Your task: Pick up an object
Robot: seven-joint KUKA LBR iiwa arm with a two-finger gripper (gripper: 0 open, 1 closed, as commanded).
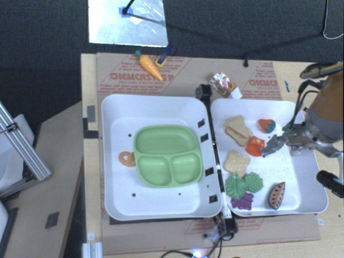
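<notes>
The right bin holds several toy foods: a tan bread slice, a red strawberry with a green top, an orange-red pepper piece, a pale cracker, green lettuce, purple grapes and a watermelon slice. My gripper hangs low over this bin, coming in from the right. Its tip sits just to the right of the pepper piece, close to it or touching it. I see nothing lifted off the bin floor.
In the left bin sit a green divided plate and a small brown pretzel. Behind the bins on the cardboard lie a carrot and a small packet. A foil sheet lies farther back.
</notes>
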